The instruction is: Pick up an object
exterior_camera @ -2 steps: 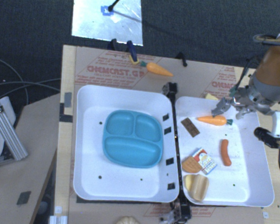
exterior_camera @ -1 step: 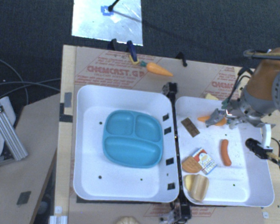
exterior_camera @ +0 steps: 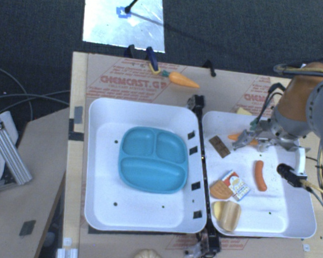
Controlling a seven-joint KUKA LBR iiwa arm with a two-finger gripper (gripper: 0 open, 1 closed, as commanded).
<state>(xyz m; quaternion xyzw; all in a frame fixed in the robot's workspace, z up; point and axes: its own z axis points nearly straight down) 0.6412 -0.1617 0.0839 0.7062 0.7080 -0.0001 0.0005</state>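
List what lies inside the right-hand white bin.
The right white bin holds a brown rectangular bar, a red sausage, a small printed carton beside a tan cookie, and a wooden taco-shaped shell. An orange piece sits partly covered by the tool.

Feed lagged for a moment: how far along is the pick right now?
Done: the arm has reached into the right bin, and the gripper is low at an orange piece near the back. In hand: no lift visible; that piece looks still on the bin floor. Left: secure a grip and raise it. The sausage lies untouched.
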